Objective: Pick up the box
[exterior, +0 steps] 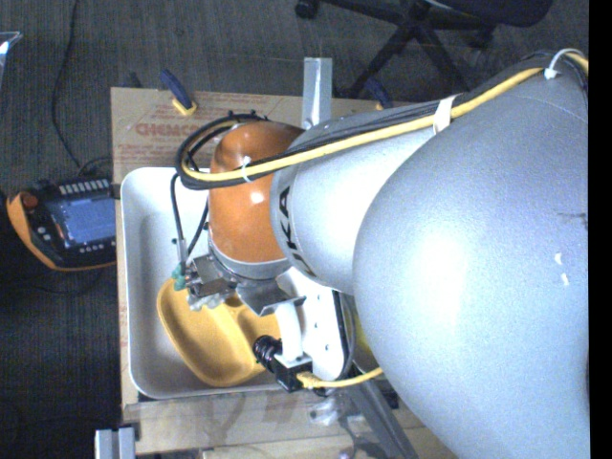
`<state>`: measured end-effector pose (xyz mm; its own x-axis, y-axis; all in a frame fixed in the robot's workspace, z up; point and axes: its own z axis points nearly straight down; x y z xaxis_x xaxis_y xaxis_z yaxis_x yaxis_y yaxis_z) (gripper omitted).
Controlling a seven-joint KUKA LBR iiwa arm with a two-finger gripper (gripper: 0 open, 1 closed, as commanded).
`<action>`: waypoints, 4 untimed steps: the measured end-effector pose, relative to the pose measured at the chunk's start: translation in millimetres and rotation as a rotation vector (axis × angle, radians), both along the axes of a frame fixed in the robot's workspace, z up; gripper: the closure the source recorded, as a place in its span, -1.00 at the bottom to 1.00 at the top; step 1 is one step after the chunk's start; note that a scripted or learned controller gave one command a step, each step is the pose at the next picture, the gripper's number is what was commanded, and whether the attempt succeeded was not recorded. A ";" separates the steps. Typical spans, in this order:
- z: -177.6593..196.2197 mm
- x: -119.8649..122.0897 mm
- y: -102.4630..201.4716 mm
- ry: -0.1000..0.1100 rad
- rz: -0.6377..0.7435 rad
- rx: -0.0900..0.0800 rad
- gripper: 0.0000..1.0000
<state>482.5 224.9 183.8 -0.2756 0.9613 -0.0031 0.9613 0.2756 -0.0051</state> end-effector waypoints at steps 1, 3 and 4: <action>-68.0 7.7 -71.2 -0.030 0.224 0.014 1.00; -91.1 3.7 -42.2 -0.012 0.571 0.012 1.00; -89.8 10.9 -8.0 -0.023 0.798 -0.005 1.00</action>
<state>493.4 216.9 94.1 -0.8803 0.4740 -0.0210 0.4739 0.8805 0.0092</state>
